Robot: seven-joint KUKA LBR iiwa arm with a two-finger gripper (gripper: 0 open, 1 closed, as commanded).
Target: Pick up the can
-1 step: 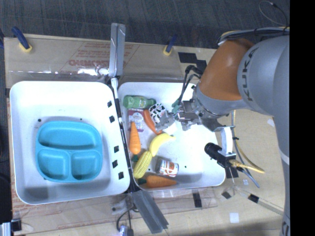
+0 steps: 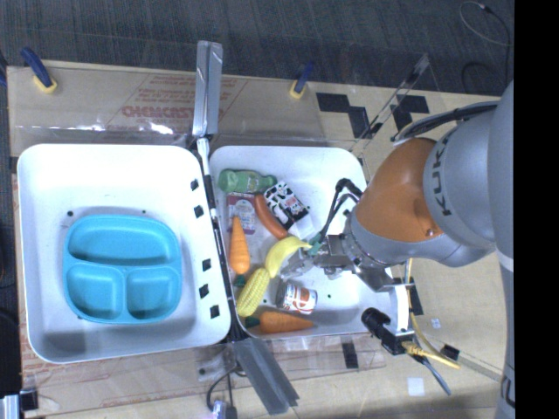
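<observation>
Lay on its side near front edge of right bin (image 2: 342, 157): can (image 2: 298, 298), rigid, probably slippery; best taken across body. Gripper (image 2: 325, 253) state impossible to tell.

tray (image 2: 122, 267): light blue
bins (image 2: 52, 173): white
can (image 2: 298, 298): silver, red label
banana (image 2: 284, 253): yellow
carrot (image 2: 239, 245): orange
corn (image 2: 252, 291): yellow
carton (image 2: 286, 203): black-and-white patches
arm (image 2: 463, 190): grey, orange band
</observation>
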